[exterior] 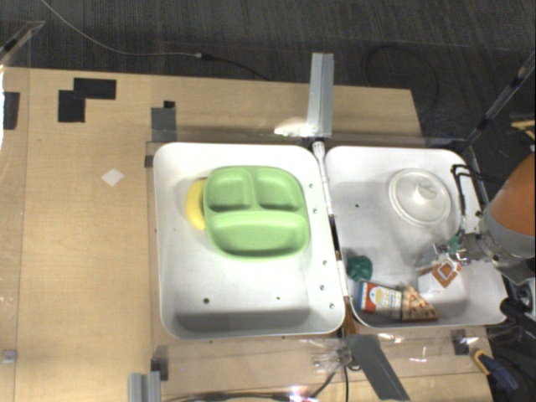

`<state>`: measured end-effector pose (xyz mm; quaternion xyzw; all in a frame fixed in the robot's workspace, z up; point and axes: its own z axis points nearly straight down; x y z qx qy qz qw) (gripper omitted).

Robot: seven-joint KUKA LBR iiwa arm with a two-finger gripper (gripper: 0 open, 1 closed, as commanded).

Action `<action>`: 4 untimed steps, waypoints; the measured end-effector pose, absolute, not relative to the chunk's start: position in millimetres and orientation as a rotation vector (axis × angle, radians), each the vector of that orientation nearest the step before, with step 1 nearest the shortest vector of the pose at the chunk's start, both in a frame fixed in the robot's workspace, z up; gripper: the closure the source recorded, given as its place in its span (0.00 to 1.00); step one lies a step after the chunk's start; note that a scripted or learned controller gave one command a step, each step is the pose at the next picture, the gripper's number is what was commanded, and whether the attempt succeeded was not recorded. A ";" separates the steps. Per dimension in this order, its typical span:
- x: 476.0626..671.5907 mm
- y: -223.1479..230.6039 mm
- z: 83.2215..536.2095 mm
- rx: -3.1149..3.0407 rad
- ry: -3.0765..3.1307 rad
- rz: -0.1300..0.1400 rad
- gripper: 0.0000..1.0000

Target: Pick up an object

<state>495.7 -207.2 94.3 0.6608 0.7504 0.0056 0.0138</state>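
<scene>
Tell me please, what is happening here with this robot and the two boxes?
A robot arm reaches in from the right over the right bin. Its gripper is low near a small orange-and-white item, but a hold on it cannot be confirmed. That bin also has a clear round lid, a small green object and a food box. The left bin holds a green divided tray lying over a yellow object.
</scene>
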 end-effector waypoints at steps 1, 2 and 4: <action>494.9 -207.7 93.7 1.908 2.463 0.013 0.00; 498.7 -209.2 107.0 1.901 2.451 0.017 1.00; 491.3 -162.8 89.0 1.348 2.821 0.004 0.00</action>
